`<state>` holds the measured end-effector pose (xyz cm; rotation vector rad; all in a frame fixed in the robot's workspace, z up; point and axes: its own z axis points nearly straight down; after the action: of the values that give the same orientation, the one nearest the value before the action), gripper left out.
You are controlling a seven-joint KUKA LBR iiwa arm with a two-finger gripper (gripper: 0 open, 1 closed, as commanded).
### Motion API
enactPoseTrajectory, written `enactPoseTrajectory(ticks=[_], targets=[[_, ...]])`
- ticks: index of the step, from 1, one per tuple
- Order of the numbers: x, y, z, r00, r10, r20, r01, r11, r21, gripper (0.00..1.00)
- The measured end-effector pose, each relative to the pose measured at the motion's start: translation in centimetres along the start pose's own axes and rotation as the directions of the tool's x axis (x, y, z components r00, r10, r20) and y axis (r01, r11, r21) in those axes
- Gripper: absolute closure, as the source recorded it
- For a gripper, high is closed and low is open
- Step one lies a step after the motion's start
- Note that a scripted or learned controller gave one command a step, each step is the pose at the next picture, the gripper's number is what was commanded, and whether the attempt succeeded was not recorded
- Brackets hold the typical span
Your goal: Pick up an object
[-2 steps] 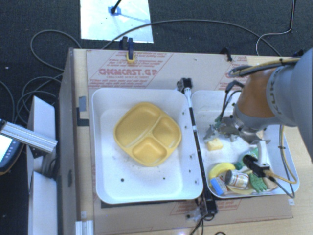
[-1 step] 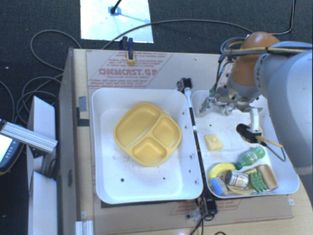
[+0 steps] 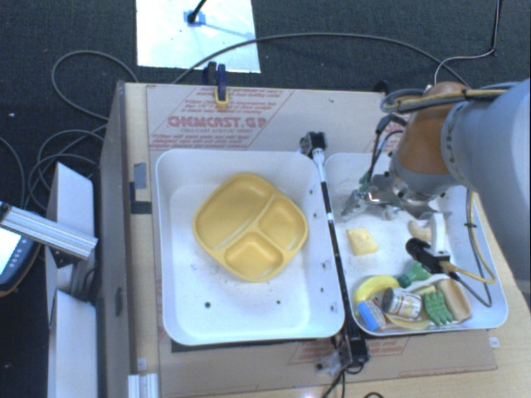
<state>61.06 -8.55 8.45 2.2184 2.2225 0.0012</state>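
Nearest the camera, at the 5 o'clock corner of the right bin (image 3: 494, 309), sits a pile of toy food: yellow banana (image 3: 375, 288), small can (image 3: 400, 303), green piece (image 3: 436, 305), bun-like piece (image 3: 455, 297). They touch and overlap, so it's a poor place to grab; can likely rigid and slick.

Just beyond the pile, toward 12 o'clock, a yellow cheese-like wedge (image 3: 362, 240) lies alone on the bin floor. Likely light plastic or foam, stiff, not fragile, flat-ish. Best candidate: clear space around it, so pinch across its short sides from above. Low height means fingers must get close to the floor; it could slide.

Left bin (image 3: 174, 247) holds a yellow divided tray (image 3: 250, 225), well apart from the arm. It looks wide, thin and light, and only graspable by the rim.

Farther still, the gripper (image 3: 371, 199) hangs over the far half of the right bin. Fingers look spread apart, nothing between them, though detail is small. The wedge lies just beside the gripper, at its 6 o'clock, apart, not touching. Judgement: a short shift toward the camera, then a descent.

Farthest: cardboard (image 3: 241, 114) under the bins.
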Motion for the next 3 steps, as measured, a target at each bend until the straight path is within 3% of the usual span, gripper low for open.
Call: enactPoseTrajectory(ticks=[1,2,3], targets=[[0.2,-5.4,0.0,1.000,0.001,0.000,-0.001,1.000,0.001,0.00],[-1.4,-12.4,0.0,1.000,0.001,-0.001,-0.001,1.000,0.001,0.00],[0.1,-4.5,0.0,1.000,-0.001,0.000,0.001,1.000,-0.001,0.00]])
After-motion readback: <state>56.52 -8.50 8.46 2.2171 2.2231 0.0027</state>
